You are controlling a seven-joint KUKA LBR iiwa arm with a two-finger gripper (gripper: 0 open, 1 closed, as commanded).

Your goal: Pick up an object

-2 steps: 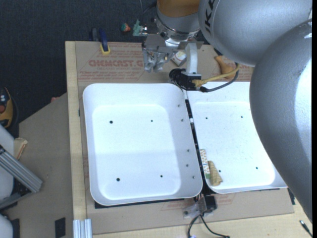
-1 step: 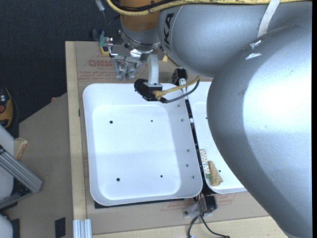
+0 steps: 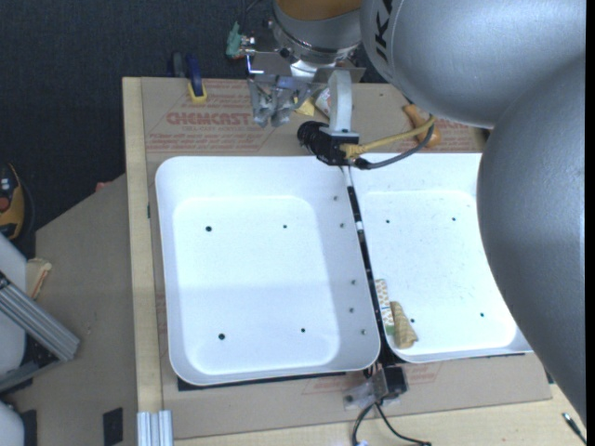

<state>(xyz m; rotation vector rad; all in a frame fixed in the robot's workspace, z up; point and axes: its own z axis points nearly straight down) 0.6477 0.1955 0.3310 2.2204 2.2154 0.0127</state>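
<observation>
A small tan and patterned object (image 3: 399, 322) lies in the right bin (image 3: 446, 212), against its near-left corner beside the divider. My gripper (image 3: 271, 110) hangs high at the back, over the cardboard behind the far edge of the left bin (image 3: 186, 184), far from that object. Nothing shows beneath the gripper. The grey arm covers the right side of the right bin.
A blue and yellow clamp (image 3: 194, 77) sits at the bench's back left edge. Metal framing (image 3: 37, 328) stands off the bench at the left. A cable connector (image 3: 386, 384) lies in front of the bins.
</observation>
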